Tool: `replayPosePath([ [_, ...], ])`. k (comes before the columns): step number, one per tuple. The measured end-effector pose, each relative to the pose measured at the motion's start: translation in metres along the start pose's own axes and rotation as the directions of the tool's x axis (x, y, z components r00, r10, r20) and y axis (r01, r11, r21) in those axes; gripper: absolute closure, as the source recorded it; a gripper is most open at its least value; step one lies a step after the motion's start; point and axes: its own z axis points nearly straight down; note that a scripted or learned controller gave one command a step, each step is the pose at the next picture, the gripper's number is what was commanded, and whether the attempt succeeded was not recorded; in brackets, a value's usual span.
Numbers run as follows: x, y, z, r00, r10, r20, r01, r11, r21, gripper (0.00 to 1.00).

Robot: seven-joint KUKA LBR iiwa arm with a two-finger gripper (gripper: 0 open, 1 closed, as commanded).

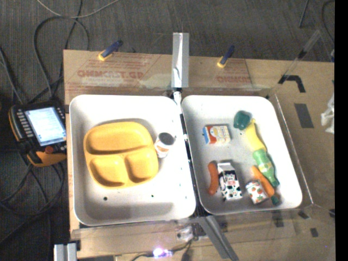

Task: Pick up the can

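The can (164, 144) is standing upright in the left bin (117, 211), touching the yellow tray (120, 154); the gripper's state I cannot tell.

the floor (109, 10) is dark grey carpet with pale and dark cables (49, 15) looping across it. the desk (130, 72) is covered by a brown cardboard sheet with faded red print, pinned at the far edge by two clamps (110, 49) with blue and yellow handles. a handheld control pendant (41, 125) with a lit screen rests at the left.
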Motion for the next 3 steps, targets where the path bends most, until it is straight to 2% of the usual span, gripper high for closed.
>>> replayPosePath([
  [1, 0.0, -0.001, 0.09, 1.0, 0.028, -0.007, -0.028, 1.0, -0.002, 1.0],
  [2, -0.044, 0.003, 0.01, 1.0, -0.013, -0.005, 0.013, 1.0, 0.0, 1.0],
  [3, -0.01, 0.004, 0.236, 0.998, -0.062, -0.011, 0.062, 0.998, -0.002, 1.0],
])
